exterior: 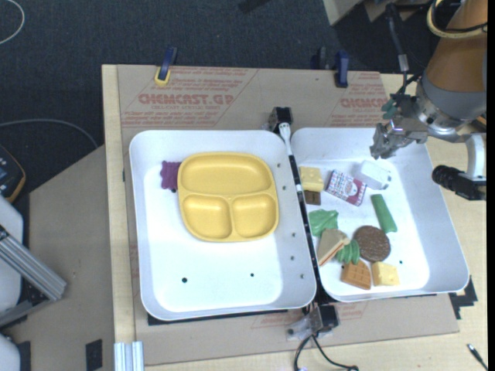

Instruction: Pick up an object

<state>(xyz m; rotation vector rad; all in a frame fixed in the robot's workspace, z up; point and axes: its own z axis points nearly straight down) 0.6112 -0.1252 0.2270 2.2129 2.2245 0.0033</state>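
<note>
A grey robot arm reaches in from the right, its end effector point(384, 144) poised above the far corner of the right-hand bin point(442, 230), just above a small white block point(374, 175); nothing sits between its tips, and whether they stand apart or together cannot be told from this angle. The candidates for picking are crowded into that bin: a yellow cheese-like cube point(311, 178), a red-and-white carton point(346, 187), a green stick point(383, 212), a brown patty point(373, 243), leafy greens point(323, 221), a sandwich wedge point(332, 245) and a waffle piece point(356, 275). The left bin point(155, 269) holds a yellow divided tray point(228, 195) with a purple item point(169, 175) tucked at its far-left edge. Clamps pin the cardboard-covered surface point(232, 95), likely to keep both bins steady. The grasp appears not yet made.
</note>
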